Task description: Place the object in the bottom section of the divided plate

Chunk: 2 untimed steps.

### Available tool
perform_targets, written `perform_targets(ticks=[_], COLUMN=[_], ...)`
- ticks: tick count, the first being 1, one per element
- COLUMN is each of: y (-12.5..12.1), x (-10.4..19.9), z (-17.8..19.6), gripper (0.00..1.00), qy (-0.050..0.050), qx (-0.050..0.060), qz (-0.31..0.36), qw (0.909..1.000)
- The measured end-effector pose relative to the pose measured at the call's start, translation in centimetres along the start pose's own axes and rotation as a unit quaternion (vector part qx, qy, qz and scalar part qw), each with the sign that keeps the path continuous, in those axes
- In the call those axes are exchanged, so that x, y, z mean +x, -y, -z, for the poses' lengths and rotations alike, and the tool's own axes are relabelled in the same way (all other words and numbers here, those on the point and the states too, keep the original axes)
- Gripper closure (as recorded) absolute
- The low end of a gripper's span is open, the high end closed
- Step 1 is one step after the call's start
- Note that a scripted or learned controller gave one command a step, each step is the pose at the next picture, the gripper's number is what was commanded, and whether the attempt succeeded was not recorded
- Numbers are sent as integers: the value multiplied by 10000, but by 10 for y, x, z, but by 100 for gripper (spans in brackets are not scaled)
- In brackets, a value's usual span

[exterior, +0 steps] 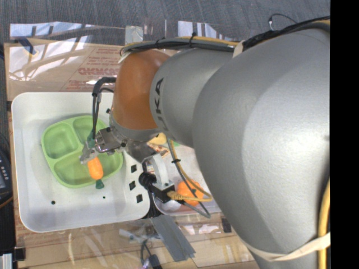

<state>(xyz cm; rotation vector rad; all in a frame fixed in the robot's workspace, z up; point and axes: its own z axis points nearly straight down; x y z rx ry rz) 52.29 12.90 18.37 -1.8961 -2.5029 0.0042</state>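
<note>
Small orange carrot-shaped toy with a green tip (96,169) over the lower edge of the green plastic divided plate (63,144), at the claw.

The metal two-finger gripper (93,153) sits just above the carrot, its tips touching the toy's upper end; whether they pinch it or stand apart I cannot tell. The carrot lies on the plate's bottom section, near its lower right rim, green tip poking past the edge. To finish well, lower it fully inside that rim before letting go, then lift straight up. The plate rests in the shallow white bin (33,206).
</note>
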Motion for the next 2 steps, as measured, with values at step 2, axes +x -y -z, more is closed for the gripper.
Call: perform_targets(ticks=[2], y=[-36], x=[57], z=[48], gripper=[0], qy=[0], qx=[-12], qz=[548], qw=[9985])
